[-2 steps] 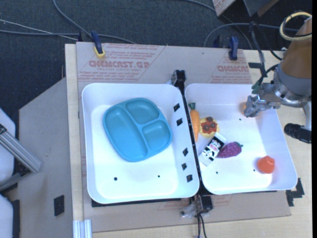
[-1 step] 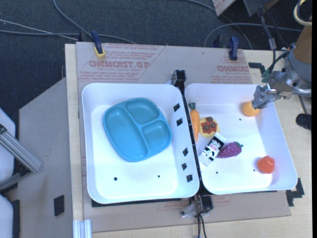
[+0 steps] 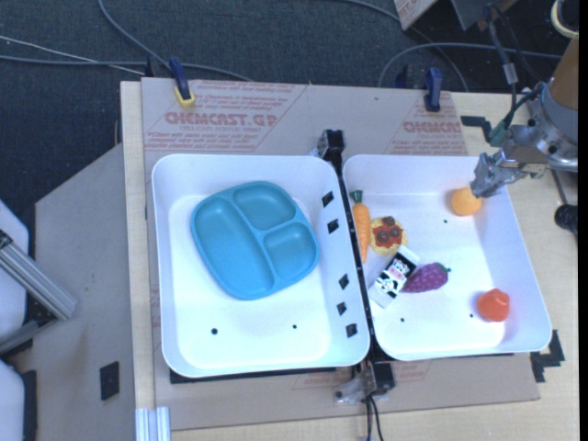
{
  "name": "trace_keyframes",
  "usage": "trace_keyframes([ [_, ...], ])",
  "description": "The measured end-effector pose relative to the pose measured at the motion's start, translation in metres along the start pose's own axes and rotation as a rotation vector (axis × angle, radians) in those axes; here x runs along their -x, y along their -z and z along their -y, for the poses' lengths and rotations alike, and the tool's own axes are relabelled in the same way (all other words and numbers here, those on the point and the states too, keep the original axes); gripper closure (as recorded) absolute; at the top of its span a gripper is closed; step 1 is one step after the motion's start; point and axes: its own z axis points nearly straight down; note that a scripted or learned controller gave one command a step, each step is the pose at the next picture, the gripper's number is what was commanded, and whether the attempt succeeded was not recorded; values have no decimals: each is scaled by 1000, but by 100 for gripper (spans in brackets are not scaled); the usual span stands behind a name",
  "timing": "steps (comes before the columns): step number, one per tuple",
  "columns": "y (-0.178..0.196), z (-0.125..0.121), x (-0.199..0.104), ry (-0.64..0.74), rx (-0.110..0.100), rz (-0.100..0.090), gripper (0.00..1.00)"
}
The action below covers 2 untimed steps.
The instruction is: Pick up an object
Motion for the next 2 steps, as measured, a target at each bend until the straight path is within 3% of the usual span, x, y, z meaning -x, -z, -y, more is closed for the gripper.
trace_keyframes([
  [2, -14, -38, -119, 6, -2, -2, 100],
])
